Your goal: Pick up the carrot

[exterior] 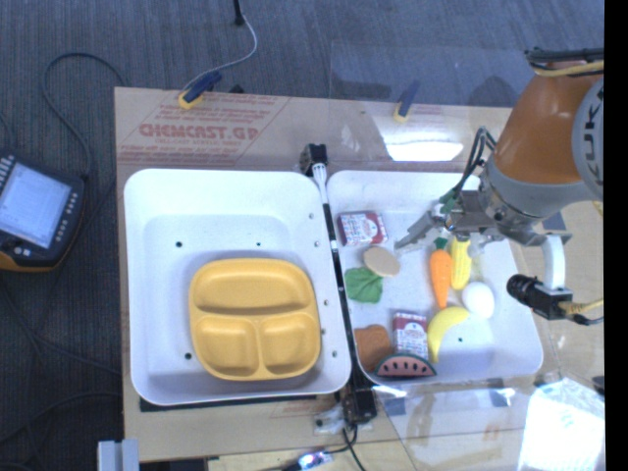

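The carrot [441, 275], orange with a green leafy top, lies upright in the picture in the middle of the right bin [525, 346]. A yellow corn cob [460, 262] lies against its right side. My gripper [453, 232] hangs just above the carrot's green top, at the far end of the carrot. Its fingers [423, 228] are spread apart, one to the left and one to the right. Nothing is held between them.
The right bin also holds a red packet [360, 228], a beige potato [381, 260], a green leaf [363, 284], a white egg [478, 298], a banana [446, 325], a small carton [409, 332], a brown cookie [371, 341] and a watermelon slice [405, 367]. A yellow divided tray [255, 317] sits in the left bin [157, 214].
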Action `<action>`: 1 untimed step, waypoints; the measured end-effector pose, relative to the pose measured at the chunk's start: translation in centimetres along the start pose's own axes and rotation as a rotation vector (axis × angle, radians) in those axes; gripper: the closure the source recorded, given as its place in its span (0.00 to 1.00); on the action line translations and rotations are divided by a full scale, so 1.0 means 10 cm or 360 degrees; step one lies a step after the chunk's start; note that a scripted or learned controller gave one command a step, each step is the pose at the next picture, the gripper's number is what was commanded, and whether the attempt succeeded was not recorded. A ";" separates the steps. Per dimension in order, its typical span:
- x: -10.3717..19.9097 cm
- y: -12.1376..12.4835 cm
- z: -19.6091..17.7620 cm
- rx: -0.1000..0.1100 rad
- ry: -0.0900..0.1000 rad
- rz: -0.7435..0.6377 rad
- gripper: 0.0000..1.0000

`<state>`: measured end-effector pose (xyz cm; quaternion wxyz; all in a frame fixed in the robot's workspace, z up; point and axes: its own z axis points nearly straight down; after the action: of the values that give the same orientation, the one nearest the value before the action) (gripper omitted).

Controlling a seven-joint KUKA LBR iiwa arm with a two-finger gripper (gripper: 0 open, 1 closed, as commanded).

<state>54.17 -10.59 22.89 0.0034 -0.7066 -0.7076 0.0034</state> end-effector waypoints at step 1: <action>-0.15 -0.08 1.36 -0.0012 -0.0001 -0.0077 0.00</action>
<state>53.21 -12.13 9.31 0.0006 -0.6894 -0.7244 0.0010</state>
